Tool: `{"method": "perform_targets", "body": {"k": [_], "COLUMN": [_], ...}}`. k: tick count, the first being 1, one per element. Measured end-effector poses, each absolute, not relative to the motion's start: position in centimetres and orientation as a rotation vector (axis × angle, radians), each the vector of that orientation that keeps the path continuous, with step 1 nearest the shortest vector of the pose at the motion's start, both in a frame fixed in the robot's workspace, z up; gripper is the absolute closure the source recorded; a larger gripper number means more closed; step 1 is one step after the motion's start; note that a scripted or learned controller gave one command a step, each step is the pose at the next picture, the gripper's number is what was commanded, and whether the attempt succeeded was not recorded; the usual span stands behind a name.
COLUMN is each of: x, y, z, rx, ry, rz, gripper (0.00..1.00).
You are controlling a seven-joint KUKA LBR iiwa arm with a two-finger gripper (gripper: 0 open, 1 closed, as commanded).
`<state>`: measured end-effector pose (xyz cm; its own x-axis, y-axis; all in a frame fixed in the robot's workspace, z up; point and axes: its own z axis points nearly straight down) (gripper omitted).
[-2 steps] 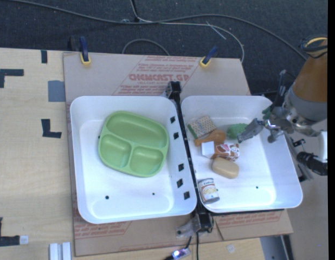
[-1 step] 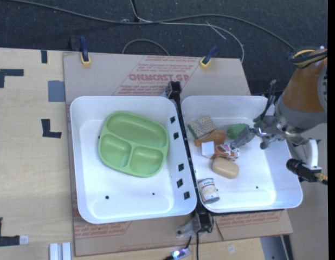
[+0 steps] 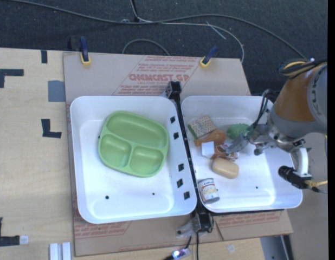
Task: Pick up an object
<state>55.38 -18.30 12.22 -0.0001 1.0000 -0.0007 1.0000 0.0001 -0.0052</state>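
Right bin (image 3: 265,196), white, shallow; landmark for all entries, nearest first.

- Can (image 3: 208,190): small, pale label with dark band, lying at the bin's near left corner against the divider (image 3: 181,145).
- Bun (image 3: 225,169): tan, rounded, smooth; left of the bin's centre, just beyond the can.
- Orange block (image 3: 206,139): flat, partly under a white card (image 3: 207,148), beyond the bun near the divider.
- Sponge (image 3: 202,126): tan, cross-hatched, tilted, touching the orange block's far edge, in the bin's far left part.
- Green item (image 3: 239,129): soft, dark green, crumpled; centre of the bin's far half, beside the gripper.
- Gripper (image 3: 235,145): grey, low over the bin's middle, pointing left among the clutter just beyond the bun. How far its claw is open cannot be told, nor whether it has hold of anything.
- Arm (image 3: 297,107): reaches in across the bin's right wall; grey wrist over the bin's right half, orange band above it.
- Left bin (image 3: 86,199): adjoins the right bin at the divider; holds a green tray (image 3: 134,143) with three compartments, lying flat.
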Motion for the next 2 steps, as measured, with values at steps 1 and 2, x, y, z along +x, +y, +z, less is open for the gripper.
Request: {"method": "perform_targets", "body": {"k": [1, 2], "x": [56.0, 56.3], "y": [-18.3, -18.2], "z": [10.8, 12.1], "rx": [-2.226, -2.229], "ry": [-2.232, -2.234], "rz": [-0.015, -0.026], "gripper": [0.00, 1.00]}}
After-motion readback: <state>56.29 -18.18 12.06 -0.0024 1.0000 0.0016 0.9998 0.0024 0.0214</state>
